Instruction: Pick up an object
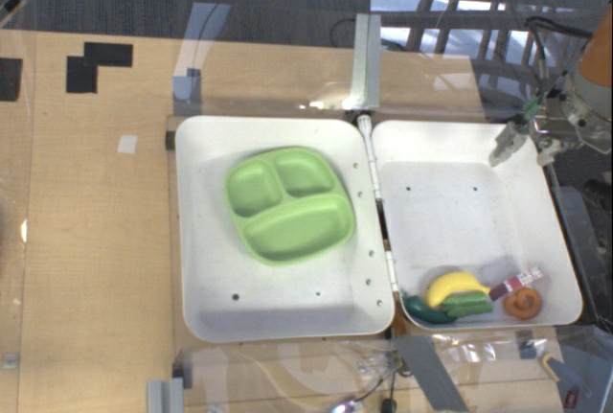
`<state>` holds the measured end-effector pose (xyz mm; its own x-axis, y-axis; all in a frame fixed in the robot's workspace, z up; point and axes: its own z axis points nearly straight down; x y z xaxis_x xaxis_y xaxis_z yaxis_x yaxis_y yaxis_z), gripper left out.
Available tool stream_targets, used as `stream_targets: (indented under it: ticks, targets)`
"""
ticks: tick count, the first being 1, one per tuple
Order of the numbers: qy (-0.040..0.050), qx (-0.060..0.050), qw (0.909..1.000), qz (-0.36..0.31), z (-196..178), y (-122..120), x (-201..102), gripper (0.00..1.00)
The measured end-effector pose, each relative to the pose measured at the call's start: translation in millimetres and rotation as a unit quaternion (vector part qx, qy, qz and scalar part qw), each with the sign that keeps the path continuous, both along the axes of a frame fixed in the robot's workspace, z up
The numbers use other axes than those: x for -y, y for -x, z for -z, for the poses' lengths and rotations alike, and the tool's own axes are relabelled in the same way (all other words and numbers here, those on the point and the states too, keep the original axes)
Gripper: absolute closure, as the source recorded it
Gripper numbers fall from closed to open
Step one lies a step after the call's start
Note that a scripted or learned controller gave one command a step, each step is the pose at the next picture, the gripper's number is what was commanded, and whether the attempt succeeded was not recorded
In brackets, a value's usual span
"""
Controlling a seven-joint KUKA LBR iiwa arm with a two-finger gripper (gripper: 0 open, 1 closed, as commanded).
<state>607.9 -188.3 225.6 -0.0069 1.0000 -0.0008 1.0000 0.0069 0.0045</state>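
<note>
Toy food crowds the right bin's (479, 210) near edge: a yellow banana (456, 286) atop a green vegetable (450, 308), an orange ring (522, 304), a small pink tube (515, 284), hard to identify; well apart, at the far right corner, the gripper (525, 145) hangs open and empty, arm cut off by the frame

— What carries everything here?

— A light wooden bench (86, 239), seen from above at a slant.

— And what sits straight on it?

— Two shallow white bins side by side, touching along a middle seam: the left bin (206, 306) and the right bin (450, 200). Black block-shaped marks (96, 64) lie flat on the bench toward its far left corner, and a small pale square patch (127, 145) lies nearer the left bin.
</note>
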Motion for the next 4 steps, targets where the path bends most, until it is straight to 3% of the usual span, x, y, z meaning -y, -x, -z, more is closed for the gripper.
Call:
stream_targets:
  ticks: [1,2,3,4]
  targets:
    - [-0.0004,0.001,0.9990,0.045,130,80,-25,0.00]
    - [-0.0008,0.005,0.9860,0.167,134,40,-11,0.00]
    - [-0.0018,0.009,0.9866,0.163,122,37,-14,1.00]
    - [-0.0011,0.000,0.9766,0.215,-20,11,-107,1.00]
